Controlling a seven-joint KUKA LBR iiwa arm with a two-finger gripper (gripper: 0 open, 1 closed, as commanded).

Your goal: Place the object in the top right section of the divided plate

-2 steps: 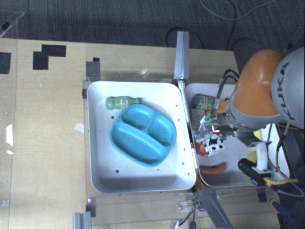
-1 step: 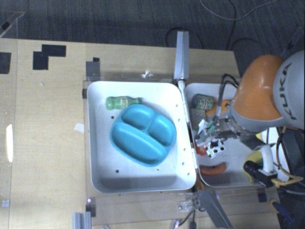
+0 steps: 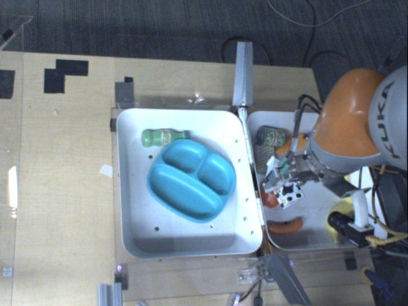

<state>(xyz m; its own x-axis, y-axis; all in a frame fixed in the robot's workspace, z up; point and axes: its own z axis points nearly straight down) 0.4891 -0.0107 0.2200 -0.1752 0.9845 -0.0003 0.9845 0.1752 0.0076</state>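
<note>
Camera view is looking down at a slant on two shallow white bins sitting side by side on a pale wooden bench. Lying in the left bin [image 3: 131, 190] is a blue divided plate [image 3: 191, 178], tilted so that its long section is running along the lower left and its two smaller sections are facing the upper right; all three sections are showing bare blue. A green bottle [image 3: 163, 136] is lying on its side just beyond the plate's upper edge, near the bin's far wall, close to the plate but whether it is touching cannot be told. The grey arm with its orange band [image 3: 347, 123] is reaching in from the right and hanging over the right bin [image 3: 312, 238]. Its gripper [image 3: 279, 182] is sitting low over that bin's left part, amid a small clutter of objects: a green can [image 3: 270, 136] is lying toward the far end, a red round piece [image 3: 269, 199] is peeking out just under the gripper, a black-and-white spotted thing [image 3: 292, 195] is sitting right beside it, and a brown sausage-shaped item [image 3: 285, 225] is lying nearer the front wall. A yellow object [image 3: 346, 208] is showing at the bin's right side, partly hidden by the arm. Whether the gripper is spread, pressed together, or pinching anything cannot be told from this angle.
</note>
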